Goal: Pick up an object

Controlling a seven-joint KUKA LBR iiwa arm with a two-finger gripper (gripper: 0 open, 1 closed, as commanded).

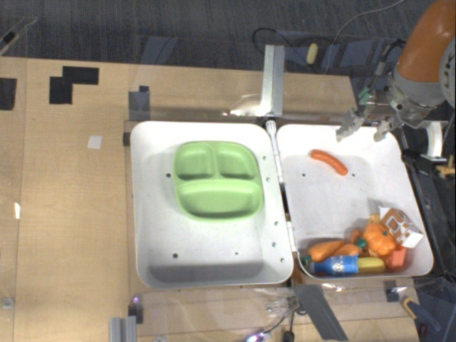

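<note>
An orange sausage-shaped toy [329, 162] lies alone in the upper part of the right bin [320, 209]. Small toys are heaped in that bin's near right corner: a carrot [325, 249], a blue bottle [336, 265], a yellow piece [370, 264], orange pieces [378, 242], a red block [397, 258] and a white-and-orange packet [397, 224]. My gripper [363, 130] hangs over the bin's far right rim, up and to the right of the sausage. It is open, with nothing between its fingers.
The left bin [153, 212] holds a green divided plate [217, 179]. A metal post [273, 80] rises behind the seam between the bins. Cables run along the dark floor at the back and down the right side.
</note>
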